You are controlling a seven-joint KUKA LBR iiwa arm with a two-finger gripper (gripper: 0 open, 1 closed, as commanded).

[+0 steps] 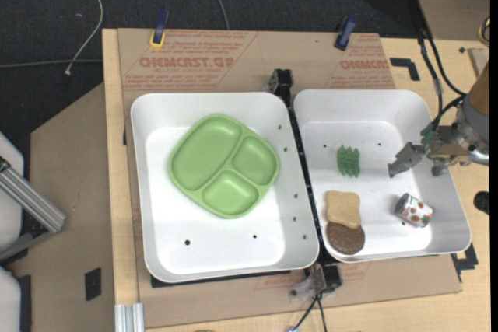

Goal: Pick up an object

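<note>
The gripper hangs at the right bin's right edge, jaws spread and empty, probably aiming for the small cup.

1. The arm is running off the right edge, so most of it is lying out of frame.
2. The gripper is showing too small and dark to read.
3. The cup is bearing red marks too small to make out.
4. The brown disc is lying partly under the toast.
</note>
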